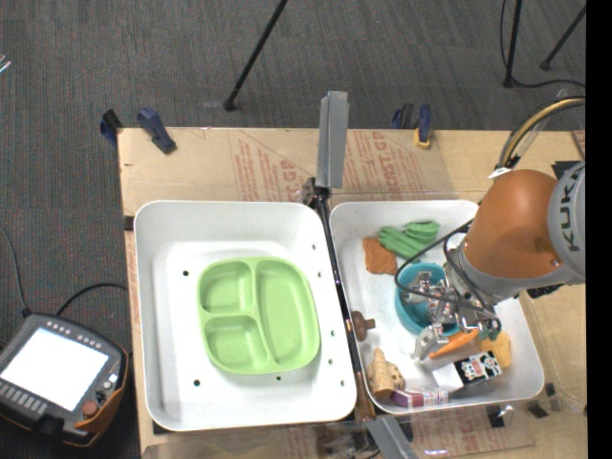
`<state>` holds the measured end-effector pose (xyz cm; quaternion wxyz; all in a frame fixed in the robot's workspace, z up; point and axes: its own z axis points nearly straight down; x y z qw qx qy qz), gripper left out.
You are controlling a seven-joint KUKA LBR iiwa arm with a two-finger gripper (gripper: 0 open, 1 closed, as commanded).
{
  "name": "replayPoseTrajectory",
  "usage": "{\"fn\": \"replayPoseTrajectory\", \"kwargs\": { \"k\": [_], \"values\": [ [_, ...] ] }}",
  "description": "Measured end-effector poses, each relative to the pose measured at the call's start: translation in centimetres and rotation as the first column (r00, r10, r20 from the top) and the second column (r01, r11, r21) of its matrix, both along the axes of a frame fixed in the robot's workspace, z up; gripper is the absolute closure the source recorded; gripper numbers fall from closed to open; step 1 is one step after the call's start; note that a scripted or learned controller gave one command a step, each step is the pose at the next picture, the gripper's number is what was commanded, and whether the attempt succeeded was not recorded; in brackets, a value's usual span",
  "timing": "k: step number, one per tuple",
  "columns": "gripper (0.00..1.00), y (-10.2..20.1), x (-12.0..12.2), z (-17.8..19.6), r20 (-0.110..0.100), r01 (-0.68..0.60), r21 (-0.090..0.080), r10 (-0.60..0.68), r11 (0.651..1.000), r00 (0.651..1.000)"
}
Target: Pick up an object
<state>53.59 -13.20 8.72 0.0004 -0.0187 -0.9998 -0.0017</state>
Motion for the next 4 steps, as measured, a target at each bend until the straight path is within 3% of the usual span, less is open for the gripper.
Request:
{"fn": "replayPoseTrajectory", "kwargs": {
  "k": [1, 2, 3, 4],
  "values": [
    [0.00, 3.6, -1.7, 0.0, 0.001, 0.036, -0.002, -0.036, 0.999, 0.999],
    [0.00, 4.8, 5.8, 0.1, 0.003, 0.095, -0.002, -0.095, 0.995, 0.995],
    [0.00, 4.2, 5.0, 0.0, -0.001, 0.154, -0.002, -0.154, 0.988, 0.988],
    [0.00, 4.9, 6.3, 0.1, 0.003, 0.132, -0.002, -0.132, 0.991, 0.991]
  ]
}}
